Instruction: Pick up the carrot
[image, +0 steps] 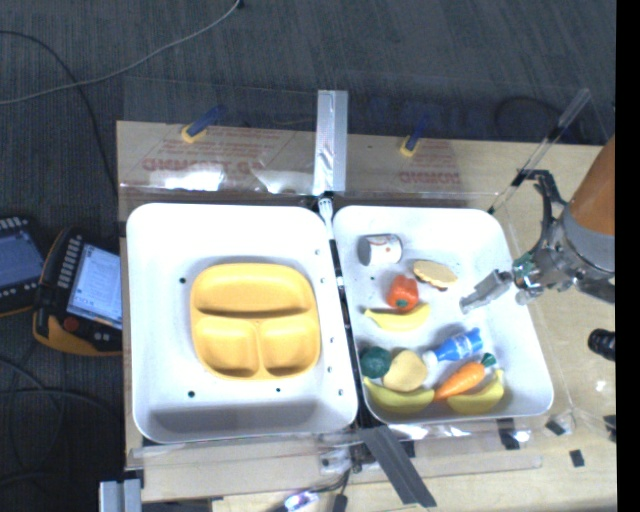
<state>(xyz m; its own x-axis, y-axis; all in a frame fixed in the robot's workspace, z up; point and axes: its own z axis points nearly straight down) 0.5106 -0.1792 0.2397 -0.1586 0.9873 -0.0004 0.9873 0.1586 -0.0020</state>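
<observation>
Orange carrot — right bin

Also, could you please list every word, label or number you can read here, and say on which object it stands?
None can be read.
Red print on the clear sheet behind the bins: mirrored and blurred.
Lit screen of the handheld pendant left of the bench: too small.
Blue bottle label: too small.

Plastic sheet, behind the bins: I am seeing reddish print showing through it, upside down and too blurred for me to read.
Handheld pendant, left of the desk: its screen is glowing, but I am making out no words.
</observation>
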